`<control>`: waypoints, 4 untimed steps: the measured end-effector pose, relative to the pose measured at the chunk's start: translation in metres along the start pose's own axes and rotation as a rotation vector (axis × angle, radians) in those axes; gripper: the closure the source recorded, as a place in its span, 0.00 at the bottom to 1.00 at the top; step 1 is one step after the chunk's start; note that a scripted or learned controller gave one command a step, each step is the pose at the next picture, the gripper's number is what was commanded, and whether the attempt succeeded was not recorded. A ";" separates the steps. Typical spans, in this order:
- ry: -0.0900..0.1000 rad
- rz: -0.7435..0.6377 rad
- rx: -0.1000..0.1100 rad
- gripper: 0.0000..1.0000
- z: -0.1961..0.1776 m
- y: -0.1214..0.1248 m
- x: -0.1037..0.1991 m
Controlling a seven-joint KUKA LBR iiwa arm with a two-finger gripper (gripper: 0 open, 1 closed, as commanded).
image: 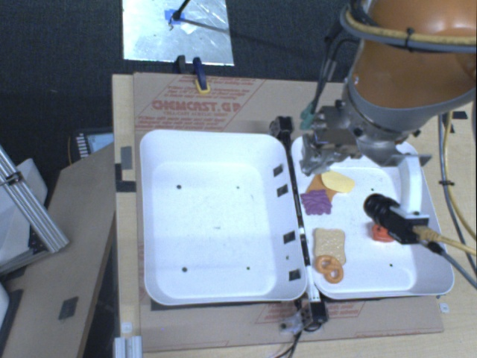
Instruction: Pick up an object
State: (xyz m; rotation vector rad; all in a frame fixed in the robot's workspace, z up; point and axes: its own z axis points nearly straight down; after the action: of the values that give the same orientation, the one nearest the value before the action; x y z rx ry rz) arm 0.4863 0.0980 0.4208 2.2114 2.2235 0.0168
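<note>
Over the right bin (428,278) the gripper (319,167) hangs low near the back left corner, just above a yellow piece (339,182) and a purple piece (316,202); its state cannot be made out. Nearer the front lie a cracker (329,242) and a pretzel (329,268), touching, with an orange piece (381,235) to their right.

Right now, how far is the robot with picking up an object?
Done: the tool is low over the right bin, near the yellow piece and purple piece. In hand: nothing visibly held. Left: grasp and lift one; the cracker and pretzel also lie there.
</note>
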 end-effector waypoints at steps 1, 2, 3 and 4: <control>0.002 -0.002 -0.005 1.00 -0.122 0.002 0.037; -0.001 -0.003 0.010 1.00 -0.114 0.001 0.083; -0.001 -0.002 0.010 1.00 -0.114 0.002 0.120; -0.002 0.000 0.009 1.00 -0.114 0.002 0.137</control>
State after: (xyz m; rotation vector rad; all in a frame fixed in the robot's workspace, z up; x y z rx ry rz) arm 0.4863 0.2349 0.5350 2.2153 2.2276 0.0046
